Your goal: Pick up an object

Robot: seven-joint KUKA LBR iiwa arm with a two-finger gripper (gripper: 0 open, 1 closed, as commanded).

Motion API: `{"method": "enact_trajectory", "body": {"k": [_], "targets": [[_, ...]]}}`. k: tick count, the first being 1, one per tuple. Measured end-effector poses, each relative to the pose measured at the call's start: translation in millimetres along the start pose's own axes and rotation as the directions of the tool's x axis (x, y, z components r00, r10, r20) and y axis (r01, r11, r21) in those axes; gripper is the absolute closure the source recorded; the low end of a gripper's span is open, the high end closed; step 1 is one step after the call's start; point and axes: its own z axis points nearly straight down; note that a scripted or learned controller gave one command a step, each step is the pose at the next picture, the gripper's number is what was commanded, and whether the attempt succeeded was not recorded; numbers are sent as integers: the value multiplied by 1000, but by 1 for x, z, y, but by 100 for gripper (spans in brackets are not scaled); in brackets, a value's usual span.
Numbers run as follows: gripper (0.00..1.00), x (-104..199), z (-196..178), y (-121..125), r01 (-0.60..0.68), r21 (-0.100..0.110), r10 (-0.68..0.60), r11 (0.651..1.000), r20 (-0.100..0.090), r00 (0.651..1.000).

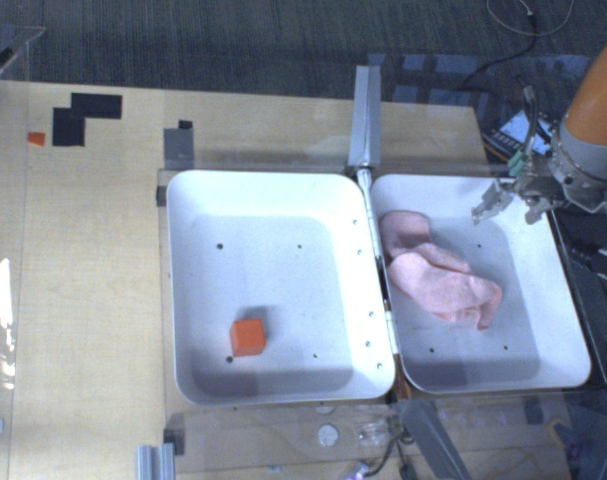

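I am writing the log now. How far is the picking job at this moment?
Nothing looks picked yet. The orange block lies in the left bin, the pink cloth in the right bin. The gripper is open above the right bin's far edge, holding nothing. Descent and grasp remain.

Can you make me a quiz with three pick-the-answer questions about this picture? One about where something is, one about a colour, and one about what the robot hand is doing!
1. Where is the small block?
A. in the left bin
B. in the right bin
C. on the bench

2. What colour is the floppy cloth?
A. blue
B. pink
C. green

3. What is the gripper doing?
A. holding the block
B. holding the cloth
C. holding nothing, fingers apart

Answers:
1 A: the block sits near the front of the left bin.
2 B: the cloth in the right bin is pale pink.
3 C: the gripper is above the right bin's far corner, away from the cloth.
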Motion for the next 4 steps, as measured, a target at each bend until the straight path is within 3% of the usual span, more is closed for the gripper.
{"method": "enact_trajectory", "body": {"k": [1, 2, 3, 4], "targets": [[0, 11, -33, 39, -105, -3, 105, 994, 1, 994], [0, -26, 118, 58, 19, 1, -19, 1000, 1, 1000], [0, -12, 129, 16, 339, -5, -339, 941, 2, 941], [0, 32, 128, -14, 566, -7, -566, 824, 4, 824]]}}
